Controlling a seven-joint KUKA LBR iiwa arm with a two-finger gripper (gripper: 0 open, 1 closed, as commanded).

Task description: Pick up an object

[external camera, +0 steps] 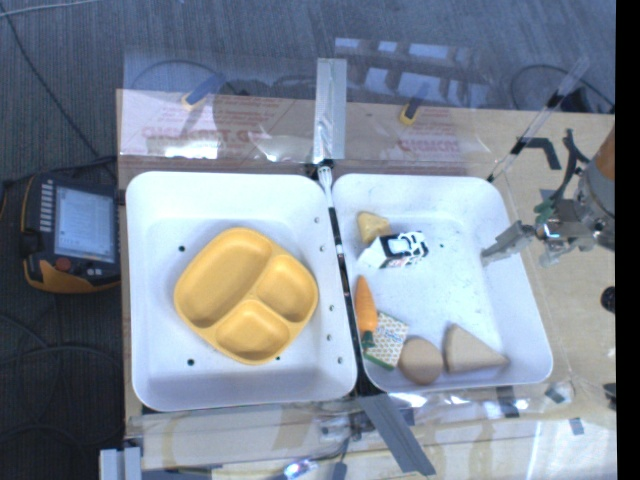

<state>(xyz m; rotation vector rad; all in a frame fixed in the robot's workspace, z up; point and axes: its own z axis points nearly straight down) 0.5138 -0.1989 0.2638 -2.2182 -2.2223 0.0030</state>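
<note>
The right bin (520,298) holds several small items. A yellow chunk (372,226) and a white-and-black toy (402,249) lie near its back left. An orange carrot (366,303) rests along the left wall, with a patterned green piece (386,334) just below it. A tan rounded lump (420,360) and a tan wedge (470,349) sit at the front. My gripper (518,256) hangs over the bin's right rim, apart from all the items. It is open with nothing between its fingers (498,245).
The left bin (150,368) carries a yellow divided plate (247,293). A metal strip (328,108) stands behind the seam between the bins. A handheld pendant (68,233) lies on the floor at the far left.
</note>
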